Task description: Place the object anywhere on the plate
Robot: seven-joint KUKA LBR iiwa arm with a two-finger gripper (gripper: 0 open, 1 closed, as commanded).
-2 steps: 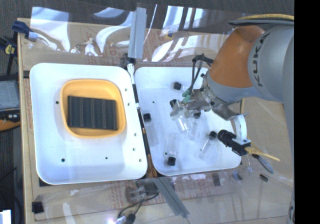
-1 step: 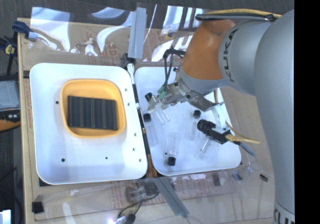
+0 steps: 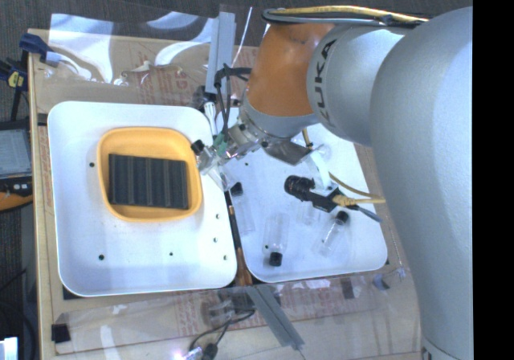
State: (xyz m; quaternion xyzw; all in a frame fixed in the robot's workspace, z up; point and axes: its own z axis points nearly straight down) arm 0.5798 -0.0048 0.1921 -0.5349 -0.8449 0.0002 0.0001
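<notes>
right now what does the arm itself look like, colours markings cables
The arm is bulky, rounded and pale grey, with a glossy orange band above the wrist. Dark letters, part of the KUKA name, run along the grey shell beside that band. A thin yellowish cable arcs over the top. The gripper at its tip is small, metallic and dark-tipped.

A yellow plate with a dark ribbed centre lies flat at frame left, inside the left white bin.

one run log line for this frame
gripper over bins' divider | fingers unclear | yellow plate in left bin | clear vials in right bin
</notes>
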